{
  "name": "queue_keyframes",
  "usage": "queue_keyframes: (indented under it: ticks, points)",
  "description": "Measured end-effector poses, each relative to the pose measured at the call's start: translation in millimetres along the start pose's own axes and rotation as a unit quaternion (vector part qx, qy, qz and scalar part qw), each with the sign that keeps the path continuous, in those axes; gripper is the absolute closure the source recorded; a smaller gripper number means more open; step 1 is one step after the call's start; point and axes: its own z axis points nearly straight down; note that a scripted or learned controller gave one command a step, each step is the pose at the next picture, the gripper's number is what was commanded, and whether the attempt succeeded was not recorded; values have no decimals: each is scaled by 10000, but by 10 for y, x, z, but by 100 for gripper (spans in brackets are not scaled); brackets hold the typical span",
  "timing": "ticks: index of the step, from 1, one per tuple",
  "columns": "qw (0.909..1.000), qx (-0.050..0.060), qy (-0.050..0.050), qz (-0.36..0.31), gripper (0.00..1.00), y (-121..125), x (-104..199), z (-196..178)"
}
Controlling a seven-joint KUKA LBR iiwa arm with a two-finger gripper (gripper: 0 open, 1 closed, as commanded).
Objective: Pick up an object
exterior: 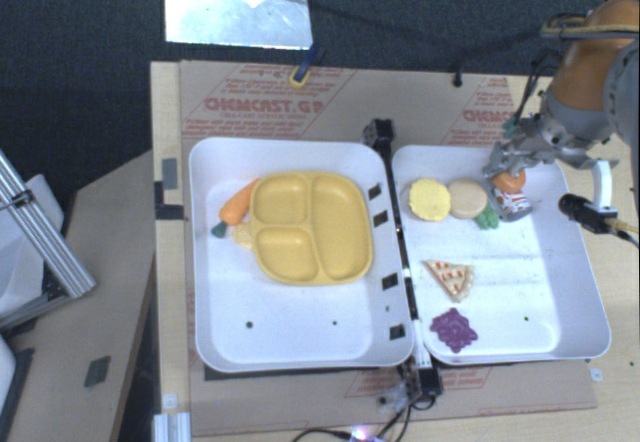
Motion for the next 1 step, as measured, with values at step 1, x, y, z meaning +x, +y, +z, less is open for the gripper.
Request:
queue_keyframes:
  ticks: [1]
  points:
    - [10000,34,25,12,100,-3,-9,-654]
